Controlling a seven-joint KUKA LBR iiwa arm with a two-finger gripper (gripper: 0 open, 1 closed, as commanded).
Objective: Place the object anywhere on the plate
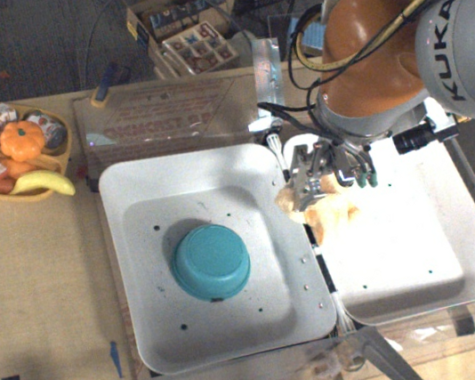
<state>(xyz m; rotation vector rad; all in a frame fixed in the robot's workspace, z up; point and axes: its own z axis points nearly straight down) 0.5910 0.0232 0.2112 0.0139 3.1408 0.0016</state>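
Observation:
A round teal plate (212,261) lies in the middle of the left bin (131,202). A pale cream and orange object (330,212) sits at the left edge of the right bin (425,234), close to the divider between the bins. My gripper (330,176) hangs directly over the top of this object and hides its upper part. Whether the object rests on the bin floor or is lifted cannot be told. The grey arm with its orange band (368,27) reaches in from the upper right.
A basket of toy fruit (11,155) stands on the bench at the far left. A clear plastic tray (174,109) lies behind the left bin. Boxes and cables lie beyond the bench.

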